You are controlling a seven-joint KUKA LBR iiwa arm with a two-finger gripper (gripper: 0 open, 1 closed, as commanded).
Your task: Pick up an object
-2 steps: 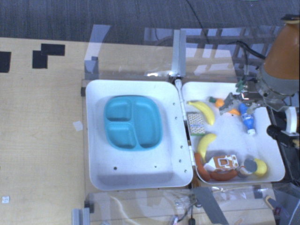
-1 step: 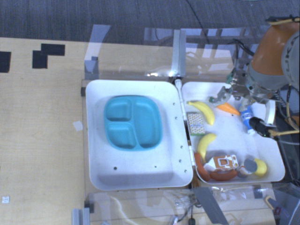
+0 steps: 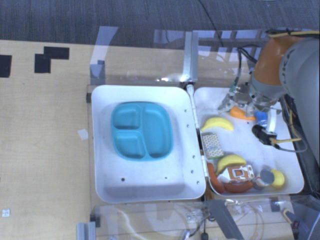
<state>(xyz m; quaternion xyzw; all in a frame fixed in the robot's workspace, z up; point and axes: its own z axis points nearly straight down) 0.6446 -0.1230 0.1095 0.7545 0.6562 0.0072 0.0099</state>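
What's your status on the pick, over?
Gripper low at back of right bin, fingers hidden. Orange piece just beneath it, grasp unconfirmed. Banana close by; blue tray alone in left bin.

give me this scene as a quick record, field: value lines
left bin: holds a blue divided tray
right bin: holds a banana, patterned pouch, orange piece, small yellow item, more items at the near end
arm: reaches in from the right, over the right bin's far end
gripper: above the orange piece
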